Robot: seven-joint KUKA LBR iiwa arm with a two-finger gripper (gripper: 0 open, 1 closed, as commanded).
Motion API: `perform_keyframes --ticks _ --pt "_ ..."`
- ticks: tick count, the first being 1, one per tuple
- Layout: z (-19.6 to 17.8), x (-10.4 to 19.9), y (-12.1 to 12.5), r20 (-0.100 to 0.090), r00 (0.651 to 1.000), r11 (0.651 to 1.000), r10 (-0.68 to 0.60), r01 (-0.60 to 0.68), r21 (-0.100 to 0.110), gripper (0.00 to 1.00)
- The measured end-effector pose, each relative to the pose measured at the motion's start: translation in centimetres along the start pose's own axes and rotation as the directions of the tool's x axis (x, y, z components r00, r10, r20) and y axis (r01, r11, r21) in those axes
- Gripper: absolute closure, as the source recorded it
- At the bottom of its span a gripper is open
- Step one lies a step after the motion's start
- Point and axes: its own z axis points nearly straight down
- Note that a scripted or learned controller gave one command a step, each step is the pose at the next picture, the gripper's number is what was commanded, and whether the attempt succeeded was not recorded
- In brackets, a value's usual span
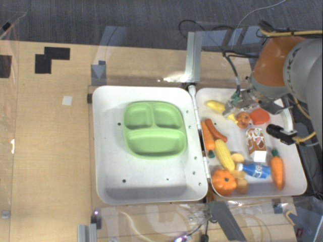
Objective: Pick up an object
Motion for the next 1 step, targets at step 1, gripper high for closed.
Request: perform_keyframes --ticks 1 --pt "-8.88 5.86 3.02 -0.012 0.995 0.995 0.101 -0.101 0.026 1.0"
